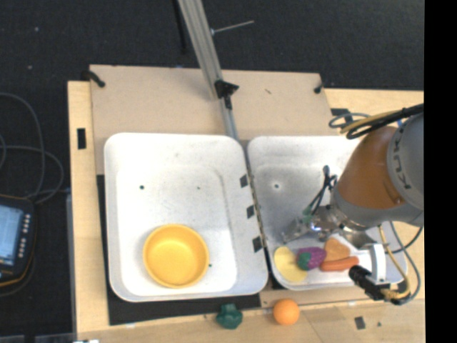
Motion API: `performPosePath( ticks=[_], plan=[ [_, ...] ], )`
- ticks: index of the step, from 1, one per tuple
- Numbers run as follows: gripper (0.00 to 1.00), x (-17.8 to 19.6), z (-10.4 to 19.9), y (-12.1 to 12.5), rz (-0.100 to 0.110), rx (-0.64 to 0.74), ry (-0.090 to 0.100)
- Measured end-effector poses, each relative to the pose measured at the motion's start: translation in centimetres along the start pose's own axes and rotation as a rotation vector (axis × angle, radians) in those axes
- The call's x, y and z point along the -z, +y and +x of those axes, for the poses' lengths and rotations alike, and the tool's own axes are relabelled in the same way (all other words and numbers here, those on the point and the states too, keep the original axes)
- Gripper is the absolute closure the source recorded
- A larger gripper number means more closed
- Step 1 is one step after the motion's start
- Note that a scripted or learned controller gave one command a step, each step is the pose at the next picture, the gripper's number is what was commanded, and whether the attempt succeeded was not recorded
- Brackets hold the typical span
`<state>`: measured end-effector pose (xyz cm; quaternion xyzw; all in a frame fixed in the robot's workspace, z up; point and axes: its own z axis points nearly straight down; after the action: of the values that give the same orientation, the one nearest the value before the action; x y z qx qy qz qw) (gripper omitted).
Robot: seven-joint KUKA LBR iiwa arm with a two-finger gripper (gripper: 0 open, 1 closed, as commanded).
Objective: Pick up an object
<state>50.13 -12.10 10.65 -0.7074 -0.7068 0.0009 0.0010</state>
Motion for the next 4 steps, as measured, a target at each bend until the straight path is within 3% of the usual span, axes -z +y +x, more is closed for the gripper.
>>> performPosePath(
  ticks=[1,4],
  plan=[
    [1.0,1.2,-0.1,0.2,-0.008,-0.004,0.0],
    [1.0,15.1,-1.1,0.6,-0.011,0.004,-0.002]
  ],
)
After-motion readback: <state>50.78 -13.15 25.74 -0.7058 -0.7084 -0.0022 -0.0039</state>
